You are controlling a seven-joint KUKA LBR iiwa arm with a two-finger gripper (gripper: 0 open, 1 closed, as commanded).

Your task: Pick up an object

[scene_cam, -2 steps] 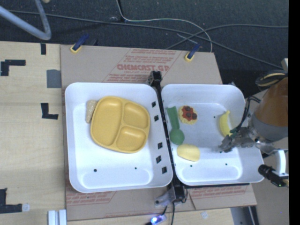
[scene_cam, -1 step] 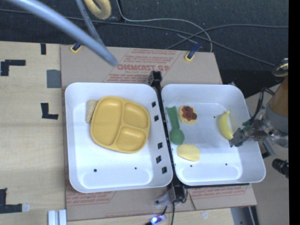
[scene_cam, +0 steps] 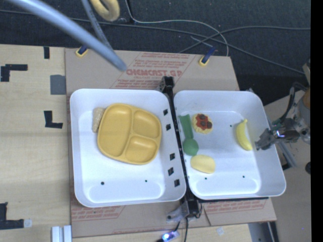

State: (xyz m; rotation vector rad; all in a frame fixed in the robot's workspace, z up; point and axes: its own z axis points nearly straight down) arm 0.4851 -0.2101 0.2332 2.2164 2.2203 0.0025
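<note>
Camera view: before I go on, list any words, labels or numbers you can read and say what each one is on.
Red printed text on the cardboard sheet behind the two bins: several lines, too blurred to read with confidence.
Left bin, right bin, yellow divided plate and banana: no lettering visible.

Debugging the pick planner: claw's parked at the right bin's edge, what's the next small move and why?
Probably ease the claw left, toward the banana. It sits at the right bin's right rim with nothing seen in it, and the banana is the nearest item, lying apart from the other food.
</note>
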